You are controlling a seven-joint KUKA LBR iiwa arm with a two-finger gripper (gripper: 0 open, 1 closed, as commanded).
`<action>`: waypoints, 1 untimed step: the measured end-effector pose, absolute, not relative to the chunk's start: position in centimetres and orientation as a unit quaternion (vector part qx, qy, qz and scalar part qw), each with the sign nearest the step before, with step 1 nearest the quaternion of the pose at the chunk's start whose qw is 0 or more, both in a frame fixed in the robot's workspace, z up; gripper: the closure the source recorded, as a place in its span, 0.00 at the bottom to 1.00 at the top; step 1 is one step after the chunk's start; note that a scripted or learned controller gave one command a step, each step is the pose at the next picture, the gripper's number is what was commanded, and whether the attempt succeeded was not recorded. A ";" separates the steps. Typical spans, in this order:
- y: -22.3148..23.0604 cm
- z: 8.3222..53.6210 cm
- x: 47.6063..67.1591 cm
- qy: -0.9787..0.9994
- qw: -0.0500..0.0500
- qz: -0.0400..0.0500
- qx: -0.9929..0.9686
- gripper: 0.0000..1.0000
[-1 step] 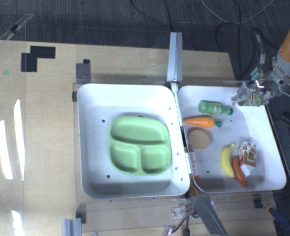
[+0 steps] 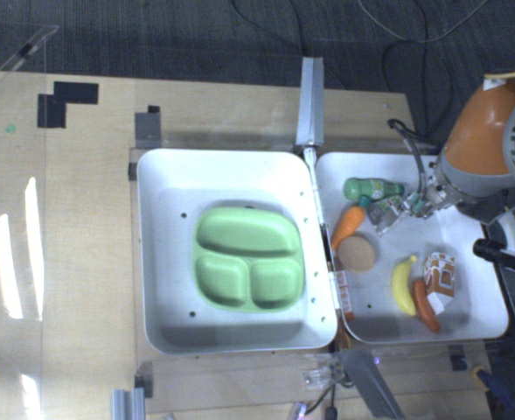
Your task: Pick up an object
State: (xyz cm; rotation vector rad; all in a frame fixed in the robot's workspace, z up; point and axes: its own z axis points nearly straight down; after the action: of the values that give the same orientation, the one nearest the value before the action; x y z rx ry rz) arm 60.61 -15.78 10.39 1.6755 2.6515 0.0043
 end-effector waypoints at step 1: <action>-17.3 8.3 66.7 0.815 -0.006 -0.003 0.580 0.00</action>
State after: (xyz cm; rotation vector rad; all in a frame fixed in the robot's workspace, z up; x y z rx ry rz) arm 66.70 -17.34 8.33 1.8271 2.5692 -0.0099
